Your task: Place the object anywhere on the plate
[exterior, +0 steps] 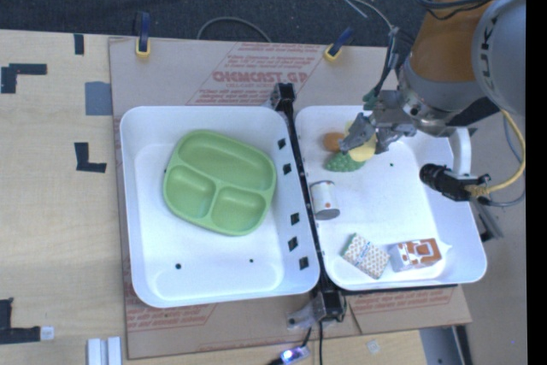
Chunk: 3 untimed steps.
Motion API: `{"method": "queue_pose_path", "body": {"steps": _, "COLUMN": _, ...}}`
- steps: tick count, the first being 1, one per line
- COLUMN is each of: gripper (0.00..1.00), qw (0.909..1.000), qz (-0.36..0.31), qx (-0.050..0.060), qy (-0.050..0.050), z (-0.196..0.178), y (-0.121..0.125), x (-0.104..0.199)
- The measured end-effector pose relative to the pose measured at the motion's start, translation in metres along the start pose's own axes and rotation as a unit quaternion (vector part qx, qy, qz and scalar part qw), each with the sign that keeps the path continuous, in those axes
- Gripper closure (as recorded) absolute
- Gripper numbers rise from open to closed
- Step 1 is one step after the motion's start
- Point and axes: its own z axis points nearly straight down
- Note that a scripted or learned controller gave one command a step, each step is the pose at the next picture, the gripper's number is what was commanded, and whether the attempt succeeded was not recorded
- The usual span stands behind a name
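- Dark carpet with loose black cables lies beyond the far edge of the bench, and a brown cardboard sheet (256,73) printed with red lettering covers the bench under two shallow white bins set side by side.
- Left white bin (145,269): it holds one light green plastic plate (220,181) with three compartments, lying towards the bin's far side and tilted a little; nothing rests on the plate.
- Right white bin (466,269): at its far left corner sits a small cluster of toy food (344,151), green, yellow and orange pieces touching one another; I cannot tell them apart further.
- Against the right bin's left wall lies one small white cylinder with a dark end (324,199).
- Near the right bin's near edge lie two flat packets just beside each other: one white patterned packet (366,256) and one orange-and-white packet (416,253).
- My gripper (369,135) hangs over the far left corner of the right bin, its dark fingers right at the toy food cluster; it touches or overlaps the yellow piece, but I cannot tell whether the fingers are spread or closed on anything.
- Counted: two bins, one plate, one cylinder, two packets, one food cluster.
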Motion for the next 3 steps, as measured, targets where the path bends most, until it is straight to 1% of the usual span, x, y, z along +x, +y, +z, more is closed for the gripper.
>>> {"method": "queue_pose_path", "body": {"steps": 1, "gripper": 1.00, "qw": 1.0000, "qz": 0.000, "qx": 0.001, "qy": 0.000, "z": 0.016, "y": 0.011, "x": 0.046}}
{"method": "queue_pose_path", "body": {"steps": 2, "gripper": 1.00, "qw": 1.0000, "qz": -0.001, "qx": 0.000, "qy": 0.000, "z": 0.010, "y": 0.030, "x": 0.099}}
{"method": "queue_pose_path", "body": {"steps": 3, "gripper": 1.00, "qw": 1.0000, "qz": 0.000, "qx": 0.000, "qy": 0.000, "z": 0.020, "y": 0.056, "x": 0.151}}
